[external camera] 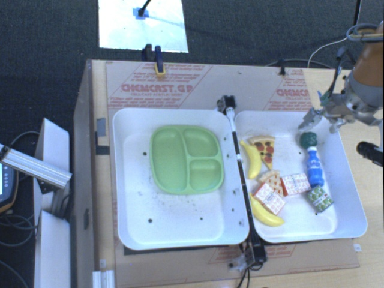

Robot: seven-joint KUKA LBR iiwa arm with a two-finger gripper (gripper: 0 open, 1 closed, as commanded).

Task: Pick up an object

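So the gripper point(323, 116) hangs over the far right corner of the right bin point(348, 161), fingers spread apart with nothing between them. Right below it sits a dark green ball point(308, 139), touching the cap of a blue bottle point(313, 167). Two bananas point(251, 159), a pizza slice point(264, 147) and small boxes point(282, 191) lie nearby. The left bin point(135, 161) has a green divided plate point(186, 159).

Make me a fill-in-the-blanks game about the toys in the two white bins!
1. The green divided plastic plate lies in the ____ white bin.
2. The toy pizza slice lies beside a yellow plastic ____.
3. The small bottle with the white cap has a ____ body.
4. The grey two-finger gripper hovers over the ____ white bin.

Missing words: left; banana; blue; right
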